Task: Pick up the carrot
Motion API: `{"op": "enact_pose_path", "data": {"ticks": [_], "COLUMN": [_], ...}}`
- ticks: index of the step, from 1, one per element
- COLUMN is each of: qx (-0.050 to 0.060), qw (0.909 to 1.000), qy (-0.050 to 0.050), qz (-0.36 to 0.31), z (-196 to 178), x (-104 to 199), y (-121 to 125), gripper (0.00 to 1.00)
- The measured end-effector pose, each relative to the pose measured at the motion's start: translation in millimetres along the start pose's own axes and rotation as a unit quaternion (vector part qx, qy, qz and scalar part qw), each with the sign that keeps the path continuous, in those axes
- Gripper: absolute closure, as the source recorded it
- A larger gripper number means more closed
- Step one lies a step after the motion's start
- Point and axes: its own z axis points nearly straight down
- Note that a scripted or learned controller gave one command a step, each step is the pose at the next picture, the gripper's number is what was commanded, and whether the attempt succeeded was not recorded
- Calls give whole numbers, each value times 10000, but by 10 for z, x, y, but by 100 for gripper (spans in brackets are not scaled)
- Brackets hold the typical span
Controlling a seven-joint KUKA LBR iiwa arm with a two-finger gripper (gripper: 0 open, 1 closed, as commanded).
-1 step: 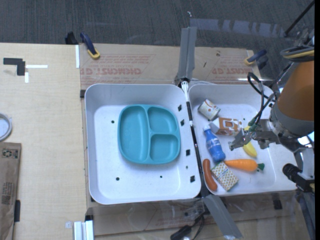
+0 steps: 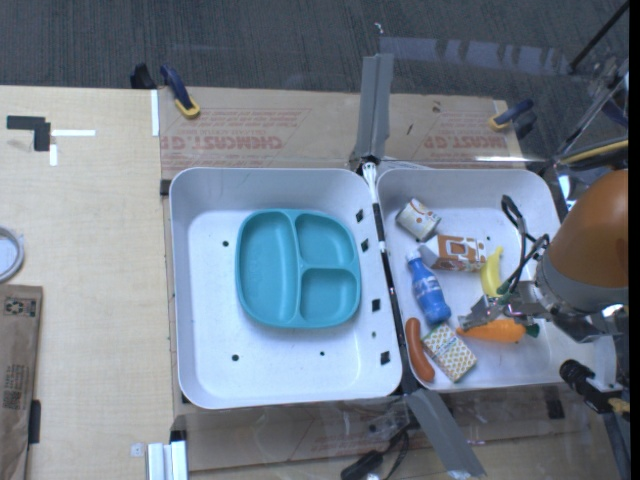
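We see the gripper (image 2: 487, 317) low in the right bin (image 2: 535, 183), near the front. The arm (image 2: 598, 243) comes in from the right, grey with a big orange band. The carrot (image 2: 497, 333) lies right at the gripper, just below its tips and touching them or almost. The dark fingers look like they sit around the left end of the carrot, but the view is too small and blurry, so we cannot tell if they are spread or pressed together, or if they pinch the carrot.

Just above the gripper is a yellow banana (image 2: 491, 271). To the left of the gripper stands a blue bottle (image 2: 428, 291), lying tilted. Below and left of the gripper is a checkered packet (image 2: 449, 353), and past that a red sausage (image 2: 419, 349) by the bin's left wall. Up and left of the gripper we see a brown and white snack pack (image 2: 460, 253) and a small cup (image 2: 416, 219) on its side.

Far to the left of the gripper is the other white bin (image 2: 195, 298). A teal plate (image 2: 298, 268) with three parts rests in it. Both bins sit on the table (image 2: 80, 258).
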Motion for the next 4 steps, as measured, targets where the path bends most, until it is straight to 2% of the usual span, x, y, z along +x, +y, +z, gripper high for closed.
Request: {"op": "enact_pose_path", "data": {"ticks": [1,2,3,4], "qx": [-19,-18,16,8], "qw": [10000,10000,9967,9968], "qy": [-9,-9,4,1], "qz": [19,15,-817,-800], "z": [-104,-104,20,-72], "x": [-10,-10,-413,-416], "y": [14,14,-25,-19], "gripper": [100,0,0,100]}}
